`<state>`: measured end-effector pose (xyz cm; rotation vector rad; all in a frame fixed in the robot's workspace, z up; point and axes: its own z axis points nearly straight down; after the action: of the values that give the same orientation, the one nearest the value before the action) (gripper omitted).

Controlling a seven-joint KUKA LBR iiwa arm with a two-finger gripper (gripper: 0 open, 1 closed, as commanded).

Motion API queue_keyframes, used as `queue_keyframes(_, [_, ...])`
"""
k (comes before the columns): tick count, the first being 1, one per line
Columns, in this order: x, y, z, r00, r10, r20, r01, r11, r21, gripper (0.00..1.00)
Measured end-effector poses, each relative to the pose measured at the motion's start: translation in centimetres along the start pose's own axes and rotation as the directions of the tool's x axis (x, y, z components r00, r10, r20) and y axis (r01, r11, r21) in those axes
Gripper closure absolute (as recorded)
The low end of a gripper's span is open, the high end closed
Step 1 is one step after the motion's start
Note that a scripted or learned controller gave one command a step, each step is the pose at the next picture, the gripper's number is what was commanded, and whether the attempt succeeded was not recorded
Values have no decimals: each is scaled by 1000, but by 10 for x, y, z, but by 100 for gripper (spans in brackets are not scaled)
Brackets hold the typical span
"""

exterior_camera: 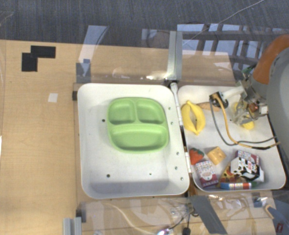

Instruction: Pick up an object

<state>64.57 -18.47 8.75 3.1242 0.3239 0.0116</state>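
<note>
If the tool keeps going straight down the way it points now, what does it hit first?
Most likely the small yellow object directly under the tool, near the right bin's far right corner; depth is hard to judge from above.

a robot lab, set up for testing

this is a lab bench, not a home. a light wooden bench (pixel 32 146) carries two shallow white bins (pixel 93 180), fenced by clear plastic panels (pixel 130 58) on metal brackets. black marker shapes (pixel 36 57) are stuck on the wood. a grey arm with an orange band (pixel 276 50) reaches in, trailing a loose cable (pixel 232 138). grey carpet (pixel 134 6) lies beyond. the toy food (pixel 193 116) and green divided plate (pixel 136 124) look like test props.
</note>
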Motion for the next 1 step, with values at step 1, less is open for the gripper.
queue_keyframes(1, [2, -1, -9, 1000, -5, 0, 5, 1000, 1, 100])
